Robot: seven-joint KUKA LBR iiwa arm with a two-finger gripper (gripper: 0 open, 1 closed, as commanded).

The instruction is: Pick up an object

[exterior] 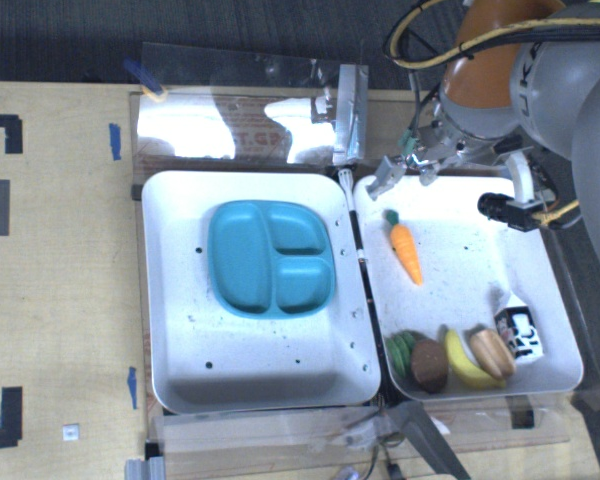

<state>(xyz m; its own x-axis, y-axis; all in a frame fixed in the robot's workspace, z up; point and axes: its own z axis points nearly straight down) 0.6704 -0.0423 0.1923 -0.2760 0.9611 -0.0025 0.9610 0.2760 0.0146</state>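
Toy food huddles in the right bin's (540, 268) near corner, carrot (406, 250) alone farther back. Pincer (405, 164) hovers over the far rim (can't tell if it's wide or narrow), so descending there probably clips the edge.

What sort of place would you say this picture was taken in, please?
Probably a robotics lab test bench: a grey KUKA arm reaches over two white bins, which hold a blue divided plate and toy food such as a carrot.

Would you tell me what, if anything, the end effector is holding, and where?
Nothing: the end effector sits above the orange toy carrot, apart from it.
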